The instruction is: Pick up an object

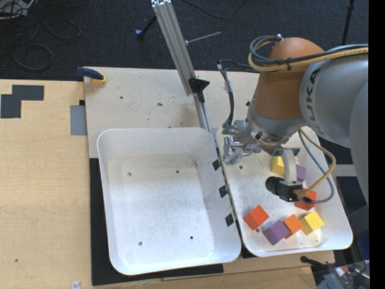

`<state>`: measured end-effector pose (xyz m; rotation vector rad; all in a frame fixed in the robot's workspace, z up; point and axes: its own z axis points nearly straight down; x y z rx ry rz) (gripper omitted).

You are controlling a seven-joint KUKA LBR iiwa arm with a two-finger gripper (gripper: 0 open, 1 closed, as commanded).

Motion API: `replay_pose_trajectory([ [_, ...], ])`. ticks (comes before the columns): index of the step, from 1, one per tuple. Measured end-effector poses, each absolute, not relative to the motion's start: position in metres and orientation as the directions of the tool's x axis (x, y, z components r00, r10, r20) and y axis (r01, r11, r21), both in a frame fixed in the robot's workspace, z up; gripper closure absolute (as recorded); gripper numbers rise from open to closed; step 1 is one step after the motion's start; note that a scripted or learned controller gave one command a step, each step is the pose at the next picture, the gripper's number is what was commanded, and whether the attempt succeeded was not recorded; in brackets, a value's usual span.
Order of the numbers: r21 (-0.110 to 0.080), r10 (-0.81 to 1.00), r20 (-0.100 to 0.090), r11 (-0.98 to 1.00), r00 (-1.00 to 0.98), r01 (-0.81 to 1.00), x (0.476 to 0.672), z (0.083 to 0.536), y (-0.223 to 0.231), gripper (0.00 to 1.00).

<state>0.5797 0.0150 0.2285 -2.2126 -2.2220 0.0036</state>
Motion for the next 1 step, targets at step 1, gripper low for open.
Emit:
replay_pose_trajectory([
  [1,-0.006,1.0,0.002,0.004,-0.004,1.0,0.5674,0.2192,0.0626,1.0],
])
